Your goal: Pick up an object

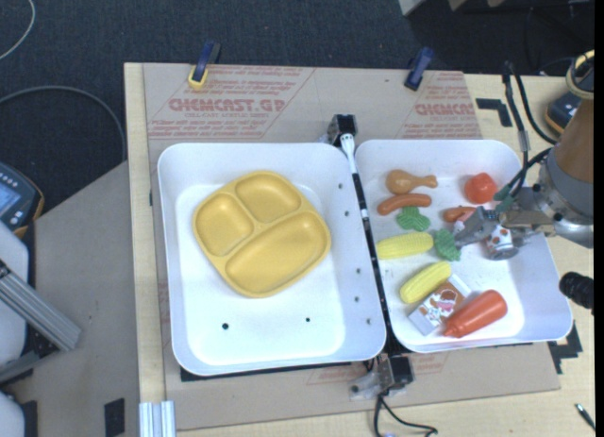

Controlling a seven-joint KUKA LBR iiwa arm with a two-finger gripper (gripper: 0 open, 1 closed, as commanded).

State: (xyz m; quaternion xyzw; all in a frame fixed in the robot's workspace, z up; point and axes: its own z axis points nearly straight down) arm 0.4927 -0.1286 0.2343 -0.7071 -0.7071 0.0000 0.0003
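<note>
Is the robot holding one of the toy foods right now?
It cannot be told. The gripper is low in the right bin, by the green broccoli and a small orange piece, with nothing clearly between its fingers.

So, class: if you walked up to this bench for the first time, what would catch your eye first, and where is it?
Most striking is the yellow divided plate lying alone in the left bin. Next, the bright jumble of toy food in the right bin: a chicken drumstick near the top, corn cobs in the middle, a carrot at the bottom. The gripper reaches in from the right, low over that pile.
</note>
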